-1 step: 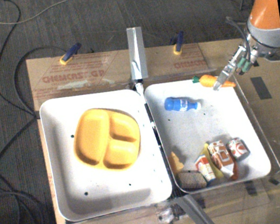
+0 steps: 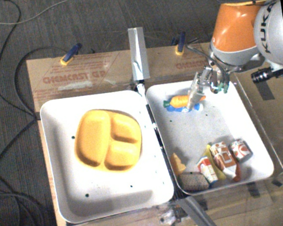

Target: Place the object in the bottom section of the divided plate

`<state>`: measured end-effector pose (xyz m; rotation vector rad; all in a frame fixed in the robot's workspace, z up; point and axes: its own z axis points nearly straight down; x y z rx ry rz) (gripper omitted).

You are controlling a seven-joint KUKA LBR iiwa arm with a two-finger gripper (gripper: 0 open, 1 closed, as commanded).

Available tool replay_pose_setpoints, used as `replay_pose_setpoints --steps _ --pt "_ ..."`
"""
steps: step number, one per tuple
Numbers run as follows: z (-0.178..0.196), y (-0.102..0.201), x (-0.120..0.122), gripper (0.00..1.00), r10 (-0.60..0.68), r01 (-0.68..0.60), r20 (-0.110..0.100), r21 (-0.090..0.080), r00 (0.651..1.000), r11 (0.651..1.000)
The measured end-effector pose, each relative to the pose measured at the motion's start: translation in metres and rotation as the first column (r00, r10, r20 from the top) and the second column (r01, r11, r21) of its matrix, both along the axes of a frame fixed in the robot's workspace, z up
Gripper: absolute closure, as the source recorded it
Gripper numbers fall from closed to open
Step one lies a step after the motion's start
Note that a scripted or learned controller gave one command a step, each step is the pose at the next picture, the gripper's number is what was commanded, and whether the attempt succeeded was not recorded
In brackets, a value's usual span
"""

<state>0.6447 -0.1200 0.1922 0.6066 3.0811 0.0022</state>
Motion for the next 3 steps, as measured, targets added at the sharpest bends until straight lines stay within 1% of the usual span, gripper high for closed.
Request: replay_pose_setpoints --steps 1,2,3 --pt "0.023 0.051 -0.005 1.00 0.025 -0.025 0.001 0.001 1.000 1.000" --pt "0.011 0.113 0.003 1.00 0.112 -0.112 -0.001 -0.001 0.994 0.994" --pt "0.002 0.198 0.013 1.00 0.126 -0.126 0.000 0.000 0.992 0.992"
